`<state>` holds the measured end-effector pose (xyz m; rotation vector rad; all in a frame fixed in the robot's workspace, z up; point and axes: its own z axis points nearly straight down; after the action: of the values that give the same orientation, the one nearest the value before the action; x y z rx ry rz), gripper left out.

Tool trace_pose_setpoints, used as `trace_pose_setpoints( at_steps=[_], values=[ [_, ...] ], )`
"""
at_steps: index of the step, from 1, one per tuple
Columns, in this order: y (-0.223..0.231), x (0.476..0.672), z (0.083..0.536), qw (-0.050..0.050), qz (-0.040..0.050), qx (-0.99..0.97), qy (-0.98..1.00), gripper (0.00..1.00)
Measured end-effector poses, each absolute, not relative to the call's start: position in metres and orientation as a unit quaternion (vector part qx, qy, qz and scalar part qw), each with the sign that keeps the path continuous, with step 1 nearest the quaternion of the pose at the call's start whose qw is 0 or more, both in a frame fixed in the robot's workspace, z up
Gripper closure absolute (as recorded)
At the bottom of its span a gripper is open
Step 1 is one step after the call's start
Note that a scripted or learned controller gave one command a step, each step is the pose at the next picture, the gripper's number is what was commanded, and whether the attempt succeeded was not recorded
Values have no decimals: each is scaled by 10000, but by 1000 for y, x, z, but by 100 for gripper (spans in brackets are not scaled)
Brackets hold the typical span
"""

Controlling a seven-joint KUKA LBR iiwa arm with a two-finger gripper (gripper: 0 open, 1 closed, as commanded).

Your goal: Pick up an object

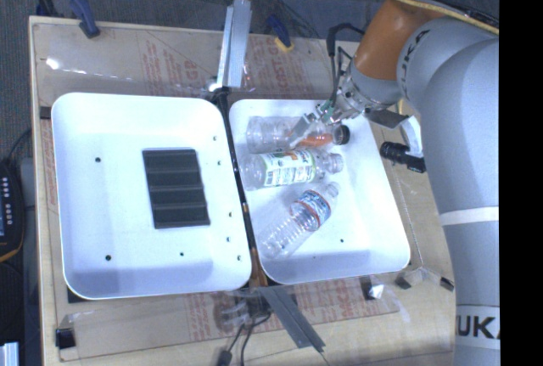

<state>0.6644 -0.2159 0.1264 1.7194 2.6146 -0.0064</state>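
- Gripper [327, 114] sat low over the far corner of the right bin [386, 211], at the cap end of the top bottle [276, 132]; an orange-tinted piece [316, 137] lay just beside it.
- Finger state: could not tell, tips too small and blurred to read.
- Three clear plastic bottles lay on their sides in that bin: the top one, a green-labelled one [288, 168] in the middle, a blue-labelled one [301, 216] nearer the camera.
- Likely empty, so light; thin walls would probably buckle, and the smooth round sides would be slippery.
- Best hold was judged to be across the neck or the labelled midsection.
- Left bin [85, 186] held a dark ribbed block [175, 188].
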Motion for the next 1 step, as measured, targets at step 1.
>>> trace_pose_setpoints(
  at_steps=[1],
  values=[
    [-216,658,126,161,15,5312,8471,0]
  ],
)
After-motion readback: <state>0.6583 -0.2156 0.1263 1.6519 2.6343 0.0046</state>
